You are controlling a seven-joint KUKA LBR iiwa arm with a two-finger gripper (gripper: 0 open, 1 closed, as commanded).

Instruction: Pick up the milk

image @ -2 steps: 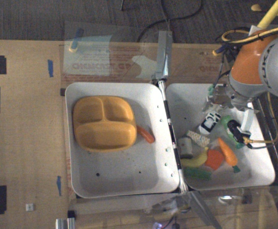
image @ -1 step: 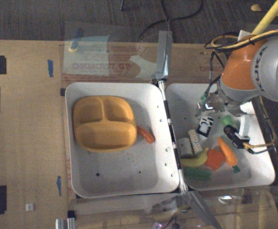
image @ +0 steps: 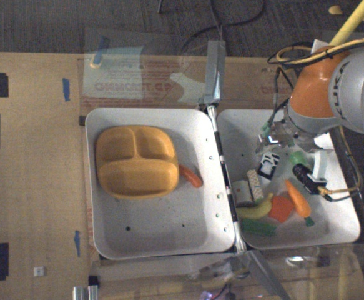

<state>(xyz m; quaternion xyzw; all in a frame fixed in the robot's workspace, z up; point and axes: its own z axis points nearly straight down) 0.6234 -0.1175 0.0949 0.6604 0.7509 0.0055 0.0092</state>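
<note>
— So, what lies nearest in the right bin (image: 350, 230)?
— A banana (image: 255, 210) and a carrot (image: 298, 199), both well to the near side of the gripper (image: 275, 141).
— And the milk (image: 269, 165)?
— Just on the near side of the gripper, a small black-and-white carton. Its long axis seems to slant from near-left to far-right; I cannot tell which end is the top.
— Is the gripper open or closed?
— I cannot tell, as the wrist hides it. The milk sits on the bin floor.

Left bin (image: 107, 230): orange divided plate (image: 136, 160), small carrot (image: 191, 177) touching its right edge. Right bin (image: 344, 227): banana (image: 256, 209), carrot (image: 298, 199), green pod (image: 258, 227) clustered together.
</note>
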